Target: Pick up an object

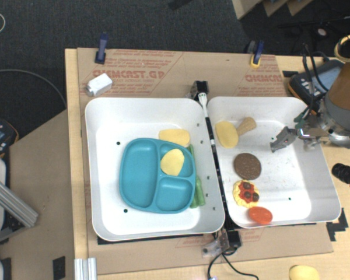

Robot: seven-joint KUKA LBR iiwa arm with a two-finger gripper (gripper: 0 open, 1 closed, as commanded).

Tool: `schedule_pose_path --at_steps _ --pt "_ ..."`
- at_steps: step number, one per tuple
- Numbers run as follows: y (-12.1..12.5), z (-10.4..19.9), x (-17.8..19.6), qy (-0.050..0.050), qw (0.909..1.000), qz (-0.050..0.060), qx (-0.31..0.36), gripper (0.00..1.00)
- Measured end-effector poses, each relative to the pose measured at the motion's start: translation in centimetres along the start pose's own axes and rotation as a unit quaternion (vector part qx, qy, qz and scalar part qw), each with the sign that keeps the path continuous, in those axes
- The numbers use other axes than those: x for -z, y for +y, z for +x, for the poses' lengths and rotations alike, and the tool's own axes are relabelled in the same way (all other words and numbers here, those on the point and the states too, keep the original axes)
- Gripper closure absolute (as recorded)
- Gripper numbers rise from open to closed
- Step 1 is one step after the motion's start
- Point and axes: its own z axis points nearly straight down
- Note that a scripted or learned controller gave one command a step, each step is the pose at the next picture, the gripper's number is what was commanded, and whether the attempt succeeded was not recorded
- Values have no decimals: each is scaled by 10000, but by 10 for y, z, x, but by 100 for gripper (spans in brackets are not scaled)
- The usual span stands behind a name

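While the fingers [293, 137] are seen spread and pinching nothing at the right of the frame, above the right bin [315, 206], a brown disc [247, 165], pizza toy [245, 192], red piece [259, 215] are found centre-right, well apart.

The arm [343, 92] ran off the right edge, so most of it was cut away. Its gripper [286, 139] was small and dark over the right bin [315, 209], too unclear to read. A yellow thing [303, 272] at the near edge was cropped. The green piece [196, 188] lay partly hidden behind the blue tray [141, 177]. Print on the cardboard [128, 69] was too faint to make out fully
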Motion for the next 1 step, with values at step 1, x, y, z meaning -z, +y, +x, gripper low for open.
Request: schedule_pose_path --at_steps 1 --pt "47 31 -88 19 10000 36 21 0"
